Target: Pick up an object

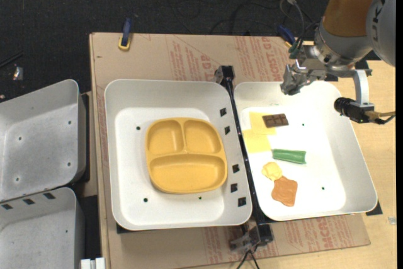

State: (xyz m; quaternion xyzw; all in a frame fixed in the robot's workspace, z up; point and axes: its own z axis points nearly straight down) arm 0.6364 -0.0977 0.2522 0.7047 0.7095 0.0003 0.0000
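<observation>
In the right bin (352, 167) lie several small objects: a brown chocolate-like bar (275, 121), a pale yellow flat sheet (256, 135), a green strip (289, 155), a small yellow lump (272, 171) and an orange piece (284, 190). My gripper (291, 84) hangs over the bin's far edge, above and to the right of the brown bar, well apart from all the objects. Nothing shows between its tips.
The left bin (119, 135) holds a yellow divided plate (186, 155). A black divider (234, 129) runs between the bins. Grey lids (38, 135) lie to the left of the bench. A black cable end (352, 108) hangs over the right bin's right side.
</observation>
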